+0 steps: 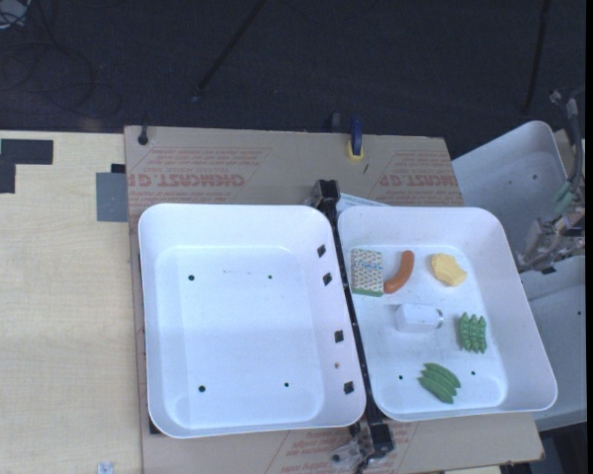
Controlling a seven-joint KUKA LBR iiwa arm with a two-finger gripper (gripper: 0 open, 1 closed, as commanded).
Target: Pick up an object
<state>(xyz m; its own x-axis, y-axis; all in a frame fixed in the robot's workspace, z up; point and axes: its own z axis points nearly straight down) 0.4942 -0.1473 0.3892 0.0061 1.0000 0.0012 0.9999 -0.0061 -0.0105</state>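
The claw point(563, 227) is waiting at the frame's right edge, its state impossible to tell, so picking is only beginning: the arm needs to be reaching left over the right bin point(519, 265) toward the sausage point(399, 272) at upper centre.

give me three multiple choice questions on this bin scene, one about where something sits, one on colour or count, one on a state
1. Which bin holds the objects?
A. the left bin
B. the right bin
C. both bins

2. How many green objects lie in that bin?
A. one
B. two
C. four

3. How does the orange sausage lie?
A. apart from the yellow piece, beside the patterned card
B. stacked on the yellow piece
C. outside the bins on the bench

Answers:
1 B: the items all sit in the right bin.
2 B: one green pod and another green pod.
3 A: the orange sausage lies next to the patterned card, with a gap to the yellow piece.
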